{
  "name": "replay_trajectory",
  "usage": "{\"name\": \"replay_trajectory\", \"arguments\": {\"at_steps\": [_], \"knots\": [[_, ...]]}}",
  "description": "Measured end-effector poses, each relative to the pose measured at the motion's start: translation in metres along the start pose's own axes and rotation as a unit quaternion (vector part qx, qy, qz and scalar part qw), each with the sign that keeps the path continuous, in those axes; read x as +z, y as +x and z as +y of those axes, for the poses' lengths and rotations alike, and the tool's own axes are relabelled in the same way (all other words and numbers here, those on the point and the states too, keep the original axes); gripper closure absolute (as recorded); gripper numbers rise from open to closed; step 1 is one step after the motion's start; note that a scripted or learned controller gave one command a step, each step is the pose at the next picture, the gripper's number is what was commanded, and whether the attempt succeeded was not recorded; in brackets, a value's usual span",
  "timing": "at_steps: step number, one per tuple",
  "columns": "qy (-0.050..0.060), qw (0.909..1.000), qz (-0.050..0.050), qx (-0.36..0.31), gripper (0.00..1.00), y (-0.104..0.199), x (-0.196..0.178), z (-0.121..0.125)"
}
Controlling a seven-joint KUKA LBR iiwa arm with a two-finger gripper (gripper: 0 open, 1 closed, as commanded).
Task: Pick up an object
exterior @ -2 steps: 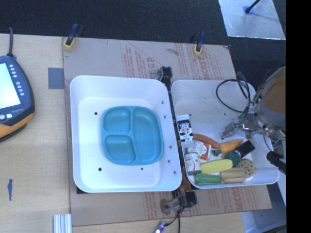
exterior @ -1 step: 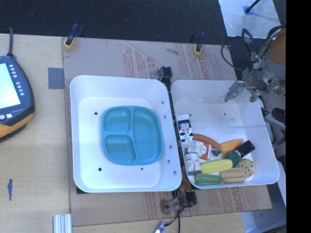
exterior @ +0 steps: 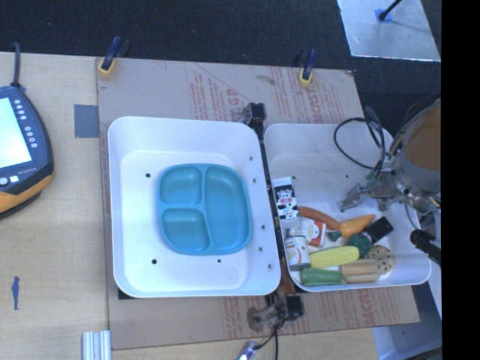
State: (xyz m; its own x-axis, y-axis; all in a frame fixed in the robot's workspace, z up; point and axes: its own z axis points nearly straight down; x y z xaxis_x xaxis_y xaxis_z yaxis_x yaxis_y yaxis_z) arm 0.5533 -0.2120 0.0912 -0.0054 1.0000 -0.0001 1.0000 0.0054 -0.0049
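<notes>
While the arm (exterior: 421,150) reaches in from the right, its jaws (exterior: 358,196) hang over the right bin (exterior: 319,142) and the toy food lies below them.

The jaws look spread apart with nothing between them, above the bare upper part of this bin. The objects are gathered in the lower part: an orange carrot (exterior: 357,225), a yellow corn cob (exterior: 334,257), a green vegetable (exterior: 321,277), a wooden piece (exterior: 361,271) and a small milk carton (exterior: 284,199) near the wall between the bins. The left bin (exterior: 135,201) holds a blue divided plate (exterior: 204,208). Both bins stand on a brown cardboard sheet (exterior: 217,88), fixed at its far edge by two clamps (exterior: 110,57). The wooden surface (exterior: 52,276) carries a control pendant (exterior: 21,145) at the left. Beyond it the floor (exterior: 225,13) is dark, with a pale patch (exterior: 386,17) on it.
</notes>
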Motion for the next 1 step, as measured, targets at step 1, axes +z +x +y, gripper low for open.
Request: {"name": "replay_trajectory", "arguments": {"at_steps": [1], "knots": [[-0.002,1.0000,-0.001,-0.001,0.00,0.0001,-0.0001,-0.0762]]}}
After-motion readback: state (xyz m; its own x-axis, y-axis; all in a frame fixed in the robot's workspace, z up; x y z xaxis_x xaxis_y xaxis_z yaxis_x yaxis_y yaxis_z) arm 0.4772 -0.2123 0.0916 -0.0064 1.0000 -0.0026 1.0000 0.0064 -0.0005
